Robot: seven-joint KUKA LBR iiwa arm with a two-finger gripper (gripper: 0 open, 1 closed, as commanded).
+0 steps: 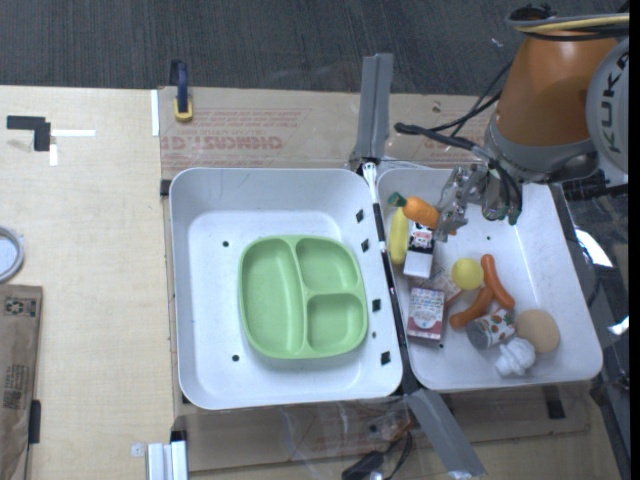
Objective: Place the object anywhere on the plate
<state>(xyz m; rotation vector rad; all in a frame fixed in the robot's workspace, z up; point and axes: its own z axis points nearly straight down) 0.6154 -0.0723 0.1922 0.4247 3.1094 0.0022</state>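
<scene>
The claw (462, 200) blurs into clutter above the carrot (421, 211), its grip unreadable.

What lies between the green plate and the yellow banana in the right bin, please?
In the camera view, bare white floor of the left bin, then the two bins' adjoining rims, separate the green plate from the banana; no object lies between.

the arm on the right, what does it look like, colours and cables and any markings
The arm is bulky and rounded, with a broad orange band and grey casing that bears part of the dark KUKA lettering at the frame's edge. Black cables loop off its side. The hand is a small metallic assembly of silver and dark parts.
</scene>
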